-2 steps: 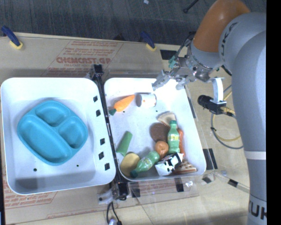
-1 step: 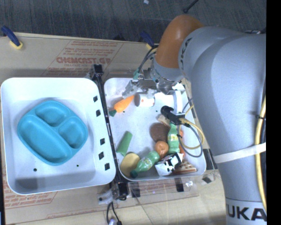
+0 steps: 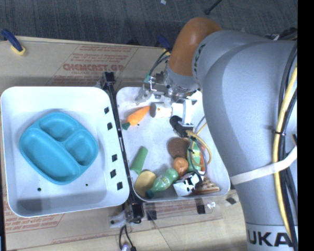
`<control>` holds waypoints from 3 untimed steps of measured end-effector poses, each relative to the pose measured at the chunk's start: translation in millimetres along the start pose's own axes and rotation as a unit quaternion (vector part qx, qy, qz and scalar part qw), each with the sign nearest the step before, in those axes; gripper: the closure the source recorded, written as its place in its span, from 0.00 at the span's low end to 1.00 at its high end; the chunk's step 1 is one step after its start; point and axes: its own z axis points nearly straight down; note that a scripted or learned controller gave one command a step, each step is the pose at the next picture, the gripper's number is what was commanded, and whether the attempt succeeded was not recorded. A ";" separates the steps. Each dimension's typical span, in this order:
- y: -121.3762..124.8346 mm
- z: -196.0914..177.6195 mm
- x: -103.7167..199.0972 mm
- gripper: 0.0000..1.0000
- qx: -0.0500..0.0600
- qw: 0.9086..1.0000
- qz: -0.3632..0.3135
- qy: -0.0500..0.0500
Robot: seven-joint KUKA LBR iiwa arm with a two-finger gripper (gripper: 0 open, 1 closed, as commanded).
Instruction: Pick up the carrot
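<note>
The carrot point(image 3: 138, 114) is orange with a green stub at its lower left end. It lies tilted in the upper left part of the right bin point(image 3: 149, 135), close to the wall between the two bins. My gripper point(image 3: 160, 104) hangs over the bin's upper end, just right of and slightly above the carrot's thick end. Wrist hardware and cables hide how the gripper stands and whether it touches the carrot. The carrot appears to rest on the bin floor.
The right bin's lower half holds a green cylinder point(image 3: 138, 160), a brown lump point(image 3: 176, 146), an orange ball point(image 3: 180, 165), a yellow piece point(image 3: 145, 181), a green bottle shape point(image 3: 165, 180) and a black-and-white item point(image 3: 190, 182). A blue divided plate point(image 3: 57, 146) lies in the left bin point(image 3: 10, 103).
</note>
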 end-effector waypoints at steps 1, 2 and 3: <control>-50.4 8.5 -4.0 0.00 0.007 0.998 0.055 0.002; -40.6 14.6 -5.6 0.00 0.022 0.989 0.149 -0.001; -42.3 22.7 -2.9 0.00 0.026 0.901 0.433 -0.001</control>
